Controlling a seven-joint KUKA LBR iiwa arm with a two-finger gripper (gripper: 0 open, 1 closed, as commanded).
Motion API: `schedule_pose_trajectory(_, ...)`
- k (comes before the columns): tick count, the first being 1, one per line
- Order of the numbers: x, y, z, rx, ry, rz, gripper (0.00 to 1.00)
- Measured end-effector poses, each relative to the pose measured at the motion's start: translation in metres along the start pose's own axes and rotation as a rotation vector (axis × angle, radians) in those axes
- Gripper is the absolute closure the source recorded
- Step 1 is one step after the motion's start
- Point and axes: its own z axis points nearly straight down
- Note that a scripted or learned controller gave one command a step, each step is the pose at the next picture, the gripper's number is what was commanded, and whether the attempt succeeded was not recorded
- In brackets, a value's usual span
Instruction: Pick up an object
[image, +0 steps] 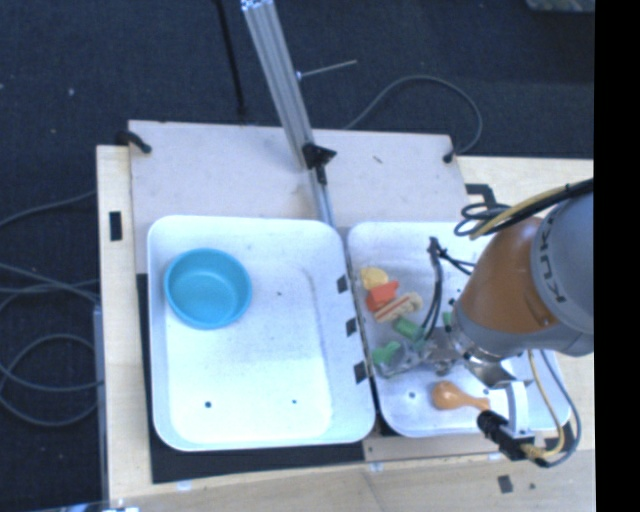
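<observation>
Dark carpet and loose cables surround a pale bench (120, 300) carrying two white bins side by side. Left bin (250, 400): one blue bowl (207, 288) in its upper-left corner, well apart from everything else. Right bin (400, 420): a small pile near its left wall, by my count one yellow piece (374, 276), one red piece (381, 296), one tan stick (397, 307), two green bits (406, 327) and (386, 352), plus one orange spoon-shaped toy (452, 397) lying alone toward the front. Arm (515, 290) comes in from the right, hanging over the right bin; gripper (425, 352) sits low just beside the green bits, but the wrist covers it, so can't tell if the claw is apart or together, and nothing is visibly held. Risks, as I judge them: pieces are small and touching, so a close could pinch two or squirt one sideways; pile hugs the bin wall, so a finger may clip the rim; dangling cables (436, 290) could snag.
</observation>
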Motion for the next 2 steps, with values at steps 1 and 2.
schedule_pose_trajectory(1,0.000,0.001,-0.012,-0.004,0.000,0.000,1.00)
schedule_pose_trajectory(2,-0.004,0.000,-0.073,-0.004,0.000,-0.001,1.00)
